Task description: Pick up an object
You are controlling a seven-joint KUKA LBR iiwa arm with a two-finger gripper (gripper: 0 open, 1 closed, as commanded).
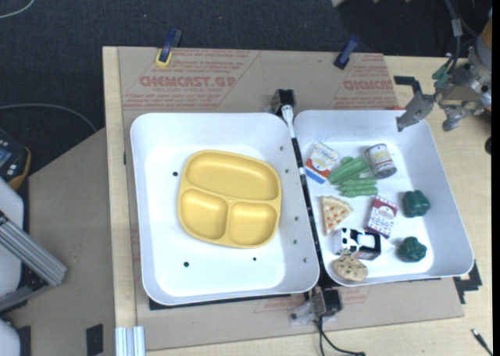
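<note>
Looking down at the bench, you have the gripper point(428, 115) at the far right corner of the right bin point(449, 214), hovering over its rim, apart from everything inside. Its fingers look spread, one tip near the rim and the other further right, and nothing sits between them, so treat the claw as released and empty.

Your candidates all lie nearer and to the left of the claw. The closest is the small can point(380, 161), lying on its side just inside the bin, its long axis running roughly near-to-far. Beside it, to the left, are the green beans point(351, 176), and nearer still the two green broccoli pieces point(415, 204). The yellow divided plate point(230, 198) sits alone in the left bin point(156, 214), well apart from the arm.

I judge the can the shortest reach.
</note>
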